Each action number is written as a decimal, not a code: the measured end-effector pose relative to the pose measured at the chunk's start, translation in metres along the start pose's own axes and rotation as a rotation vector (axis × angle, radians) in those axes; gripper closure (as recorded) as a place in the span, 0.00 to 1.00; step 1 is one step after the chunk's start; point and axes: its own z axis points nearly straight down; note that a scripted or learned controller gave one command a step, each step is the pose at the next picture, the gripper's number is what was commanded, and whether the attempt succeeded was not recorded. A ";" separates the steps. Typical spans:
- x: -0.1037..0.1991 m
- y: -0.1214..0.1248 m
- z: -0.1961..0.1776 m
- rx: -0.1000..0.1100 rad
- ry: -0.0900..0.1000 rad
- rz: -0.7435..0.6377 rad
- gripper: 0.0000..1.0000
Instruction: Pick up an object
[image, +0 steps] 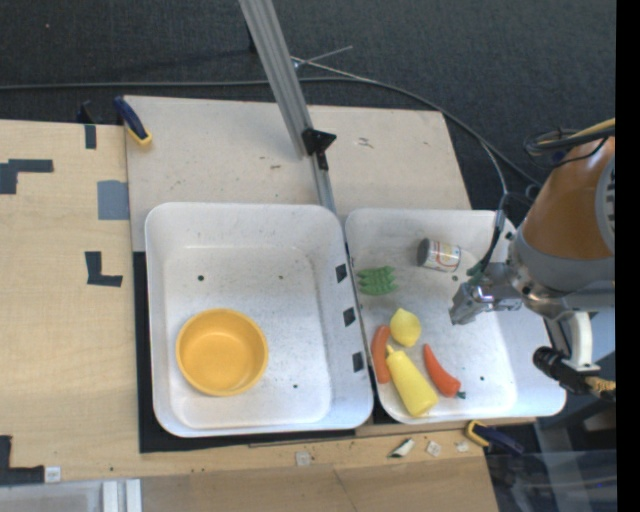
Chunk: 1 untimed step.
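My gripper (468, 303) hangs over the right bin (500, 395), toward its right side, with nothing visibly between its fingers. Left of it lie a yellow lemon-like piece (404, 326), a yellow bottle-shaped piece (412, 383), an orange carrot (380, 354) and a red-orange chili (440, 370). A green leafy piece (377, 281) rests near the bin's left wall. A small grey and white can (438, 254) lies on its side at the back, just above and left of the gripper.
The left bin (200, 235) holds a yellow bowl (222, 350) at its front left. A grey metal pole (290, 90) slants down to the divide between the bins. Cables run across the dark floor at the back.
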 end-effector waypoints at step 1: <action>-0.010 0.004 -0.057 -0.002 -0.002 0.001 1.00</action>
